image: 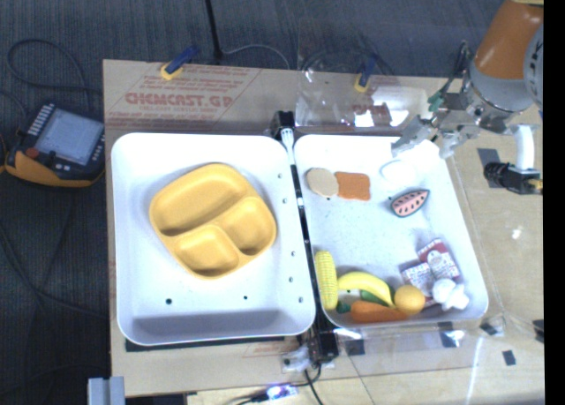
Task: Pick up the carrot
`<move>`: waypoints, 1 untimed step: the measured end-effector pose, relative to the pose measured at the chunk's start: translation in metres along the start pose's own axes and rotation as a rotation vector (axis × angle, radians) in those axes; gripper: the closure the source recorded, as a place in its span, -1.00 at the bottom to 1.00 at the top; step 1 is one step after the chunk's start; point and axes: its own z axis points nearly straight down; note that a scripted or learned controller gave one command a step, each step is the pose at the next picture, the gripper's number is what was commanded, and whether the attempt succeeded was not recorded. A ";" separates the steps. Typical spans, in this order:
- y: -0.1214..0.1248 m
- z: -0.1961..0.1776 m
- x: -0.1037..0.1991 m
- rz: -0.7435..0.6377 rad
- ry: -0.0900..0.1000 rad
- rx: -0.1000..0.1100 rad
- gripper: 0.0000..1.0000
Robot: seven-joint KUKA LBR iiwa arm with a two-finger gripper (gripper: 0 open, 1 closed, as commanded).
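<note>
Pincer above right bin's far corner, finger state unclear; carrot near front; board lettering unreadable.

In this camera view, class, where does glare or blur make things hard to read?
Camera view: glare whitens the clear plastic sheet behind the right bin; the end effector looks soft and blurred; the carrot sits crowded but evenly lit.

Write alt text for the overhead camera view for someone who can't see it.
An orange carrot lies along the near edge of the right bin, beside a banana, corn and other toy food, while the gripper hovers at the bin's far right corner. The left bin holds a yellow divided plate.
</note>
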 end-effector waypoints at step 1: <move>-0.050 0.125 0.042 -0.144 0.001 -0.001 -1.00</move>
